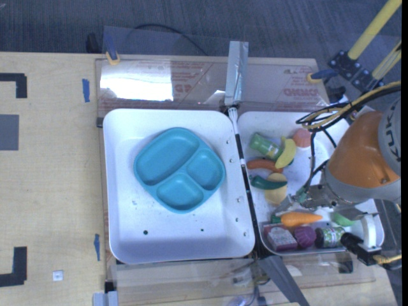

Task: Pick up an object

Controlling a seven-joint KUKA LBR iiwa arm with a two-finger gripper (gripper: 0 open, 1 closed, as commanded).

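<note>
The right bin (319, 121) holds several toy foods. Among them are a green can (264, 145), a yellow banana (289, 153), an orange carrot (301, 219), a purple piece (305, 236) and a small bottle (329, 236). My gripper (307, 199) hangs low over the right bin's near half, just above the carrot, under the orange wrist band (360, 158). The arm's body hides most of it, and nothing shows held in it.
The left bin (121, 190) holds a blue divided plate (180, 169). A metal divider (236, 75) stands behind the wall between the bins. Cables (331, 113) loop over the right bin's far corner. A pink packet (278, 237) lies by the near wall.
</note>
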